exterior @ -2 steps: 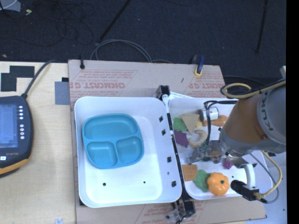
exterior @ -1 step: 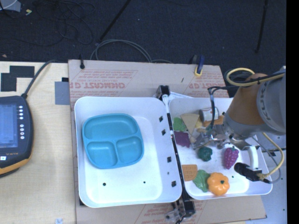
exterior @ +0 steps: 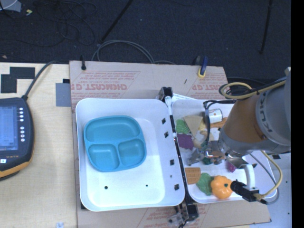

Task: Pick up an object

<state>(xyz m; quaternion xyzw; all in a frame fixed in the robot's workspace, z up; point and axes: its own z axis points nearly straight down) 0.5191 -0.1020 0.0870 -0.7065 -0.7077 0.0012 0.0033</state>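
The left bin (exterior: 121,194) holds a blue divided tray (exterior: 114,143), with bare floor around it. The arm (exterior: 254,125) covers much of the right bin (exterior: 190,102). Its gripper (exterior: 211,152) sits low among crowded toys; whether it grips anything cannot be told. An orange pumpkin (exterior: 221,186), green piece (exterior: 204,183) and tan slice (exterior: 193,175) lie along the near rim.

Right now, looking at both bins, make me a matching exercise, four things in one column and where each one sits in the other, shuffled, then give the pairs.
Things:
1. blue divided plate
2. orange pumpkin toy
3. teach pendant
4. arm

Places:
A. on the bench, beyond the left bin's outer side
B. near corner of the right bin
C. inside the left bin
D. above the right bin, reaching in from the right

Pairs: 1-C, 2-B, 3-A, 4-D
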